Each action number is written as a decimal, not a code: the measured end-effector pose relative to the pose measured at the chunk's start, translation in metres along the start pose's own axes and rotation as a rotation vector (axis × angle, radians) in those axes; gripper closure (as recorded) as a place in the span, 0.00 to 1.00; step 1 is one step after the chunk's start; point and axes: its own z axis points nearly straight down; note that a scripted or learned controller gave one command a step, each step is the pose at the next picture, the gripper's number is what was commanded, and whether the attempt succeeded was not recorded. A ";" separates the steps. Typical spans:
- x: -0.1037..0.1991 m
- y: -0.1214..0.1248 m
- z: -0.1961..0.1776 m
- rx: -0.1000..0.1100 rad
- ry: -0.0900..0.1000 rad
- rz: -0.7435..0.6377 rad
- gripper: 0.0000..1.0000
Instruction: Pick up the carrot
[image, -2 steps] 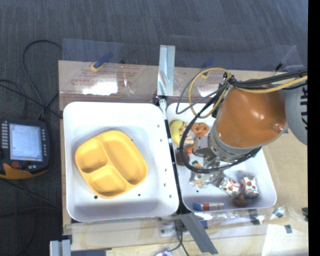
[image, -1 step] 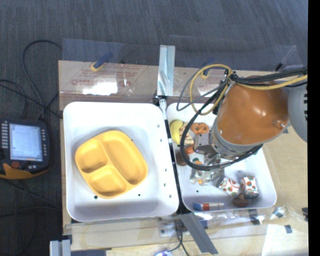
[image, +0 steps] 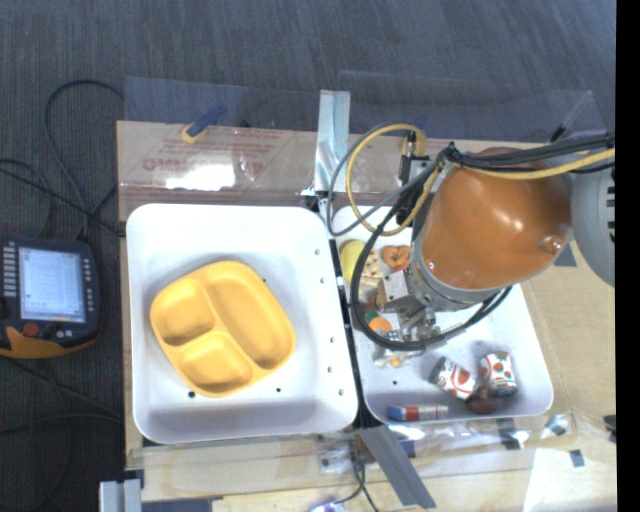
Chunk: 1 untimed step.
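Observation:
A small orange piece with a green end, which I take for the carrot (image: 379, 324), lies at the left side of the right bin (image: 530, 345). The arm's big orange wrist band (image: 495, 225) hangs over that bin and hides much of it. My gripper (image: 405, 325) points down just right of the carrot, very close to it. Whether it touches the carrot cannot be told from this angle, since cables and the wrist cover that spot.
A yellow divided plate (image: 222, 325) sits in the left bin (image: 160, 225). In the right bin lie two small cans (image: 458, 378) (image: 498, 370), a marker (image: 418, 411), a pale yellow item (image: 351, 258) and a brown pretzel-like piece (image: 397, 257). A teach pendant (image: 45, 290) rests at far left.

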 end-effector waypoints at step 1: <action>-0.001 0.003 0.003 -0.002 0.000 -0.303 1.00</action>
